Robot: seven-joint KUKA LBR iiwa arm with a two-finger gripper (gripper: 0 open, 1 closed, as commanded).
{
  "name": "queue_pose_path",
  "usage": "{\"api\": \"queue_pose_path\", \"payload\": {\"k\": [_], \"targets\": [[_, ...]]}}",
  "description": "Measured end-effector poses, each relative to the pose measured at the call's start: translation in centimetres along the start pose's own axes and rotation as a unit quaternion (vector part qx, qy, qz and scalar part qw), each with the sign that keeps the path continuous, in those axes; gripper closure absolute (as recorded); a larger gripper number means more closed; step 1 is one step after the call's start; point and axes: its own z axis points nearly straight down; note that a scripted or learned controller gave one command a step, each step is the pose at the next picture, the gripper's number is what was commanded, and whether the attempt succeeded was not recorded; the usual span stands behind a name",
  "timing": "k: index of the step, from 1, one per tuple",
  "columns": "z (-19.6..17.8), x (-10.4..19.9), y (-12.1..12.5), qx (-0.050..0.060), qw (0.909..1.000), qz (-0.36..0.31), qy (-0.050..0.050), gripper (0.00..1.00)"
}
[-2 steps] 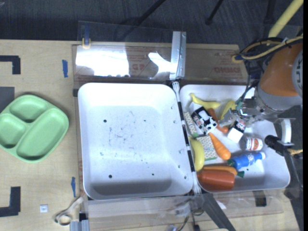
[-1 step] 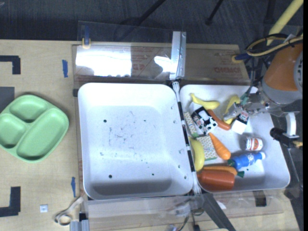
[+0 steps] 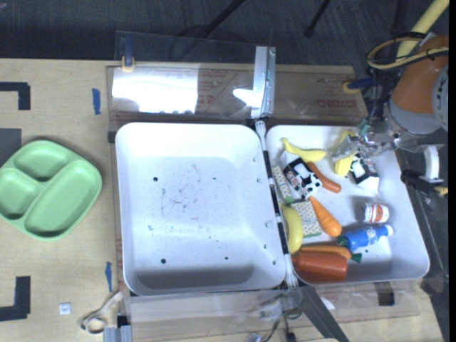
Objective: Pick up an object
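Pincer sits upper right of frame, over the right bin w/ toys; can't tell if it's open or gripping anything. Banana lies just left of it, carrot further down.

Grey arm with orange band reaching in from right edge, wrist bent downward. Gripper low over far right area, pointing down-left. Finger spread too blurred to read.
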Motion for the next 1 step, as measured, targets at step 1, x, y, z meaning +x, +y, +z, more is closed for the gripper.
{"api": "queue_pose_path", "payload": {"k": [1], "targets": [[-2.20,0.03,0.72,-0.011,0.9999,-0.003,-0.004,1.00]]}}
